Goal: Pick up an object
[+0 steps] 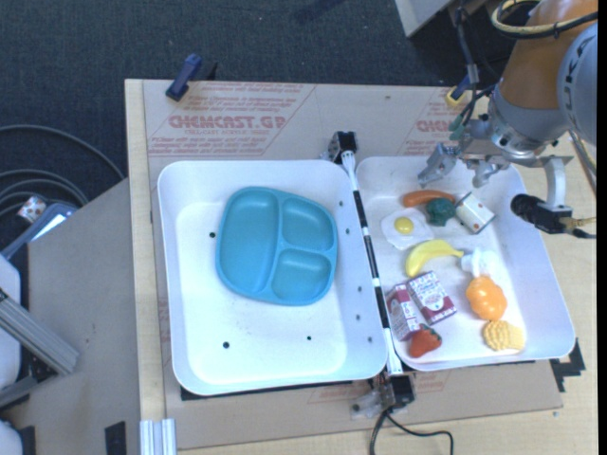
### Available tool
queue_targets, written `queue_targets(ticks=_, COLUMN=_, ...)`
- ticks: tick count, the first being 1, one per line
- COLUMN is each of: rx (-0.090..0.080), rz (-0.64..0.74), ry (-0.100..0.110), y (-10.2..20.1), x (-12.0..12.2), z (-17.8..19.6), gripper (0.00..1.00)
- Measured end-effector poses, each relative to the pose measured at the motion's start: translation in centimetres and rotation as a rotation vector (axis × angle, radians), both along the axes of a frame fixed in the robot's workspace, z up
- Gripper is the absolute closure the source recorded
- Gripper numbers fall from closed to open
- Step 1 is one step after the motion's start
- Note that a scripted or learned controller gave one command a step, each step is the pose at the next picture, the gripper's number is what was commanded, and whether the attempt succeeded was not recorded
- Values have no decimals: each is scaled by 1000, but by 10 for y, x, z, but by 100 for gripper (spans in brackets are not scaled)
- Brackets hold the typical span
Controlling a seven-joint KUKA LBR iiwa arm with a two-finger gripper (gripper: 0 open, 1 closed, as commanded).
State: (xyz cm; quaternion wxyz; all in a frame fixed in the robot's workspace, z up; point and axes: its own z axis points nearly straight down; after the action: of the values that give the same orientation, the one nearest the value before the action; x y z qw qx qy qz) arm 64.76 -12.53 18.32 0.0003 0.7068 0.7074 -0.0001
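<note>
1. Two white bins sit side by side; the left bin (190, 349) carries a blue divided plate (277, 245), and the right bin (555, 320) holds the toy food.
2. Judged step: the approach. The gripper (462, 164) hangs over the far end of the right bin with its fingers (435, 168) spread apart and nothing between them.
3. Likeliest target is the toy carrot (426, 198), lying in the far part of that bin, just near of the gripper, beside a fried egg (405, 226) and a small white block (474, 213).
4. Its long axis runs left to right, the green top at the right end, the tip pointing left.
5. Next move, as I judge it: descend slightly nearer, with the fingers straddling the carrot across its narrow width, then close.
</note>
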Motion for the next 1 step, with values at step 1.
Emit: queue_targets(ticks=1, rx=-2, rz=-1, ry=-10, y=-27, x=22, z=-92, gripper=0)
